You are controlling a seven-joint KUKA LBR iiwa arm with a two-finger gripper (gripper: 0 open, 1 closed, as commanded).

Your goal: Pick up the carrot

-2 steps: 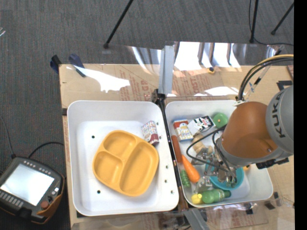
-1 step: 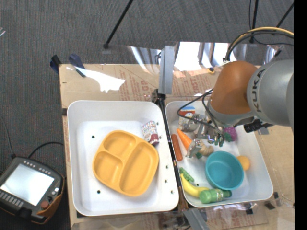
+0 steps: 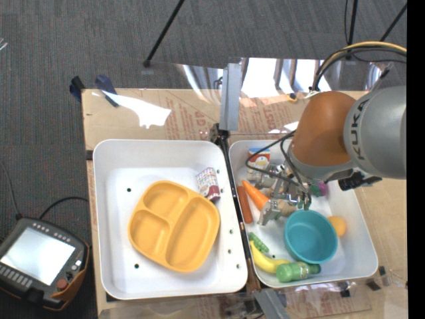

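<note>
By the table's (image 3: 113,121) left edge, on the floor, lies a handheld control pendant (image 3: 41,261) with a pale screen. The left bin (image 3: 106,178) carries a yellow divided plate (image 3: 174,226) at its middle, and a small printed can (image 3: 208,183) lies just beside the plate's far right rim, close to the wall shared by the two bins. In the right bin (image 3: 362,244), the carrot (image 3: 254,195) lies along that bin's left side, orange and slanted, with a second orange stick just beside it toward the dividing wall. The end effector (image 3: 282,198) hangs right next to the carrot's right flank, its metal fingers low over the bin floor; whether they are released or clenched I cannot tell, and nothing is visibly between them. Toward the near edge rest a banana (image 3: 264,259) and a green bottle (image 3: 299,270), touching a teal bowl (image 3: 310,236). An orange ball (image 3: 338,226) sits just right of the bowl.
</note>
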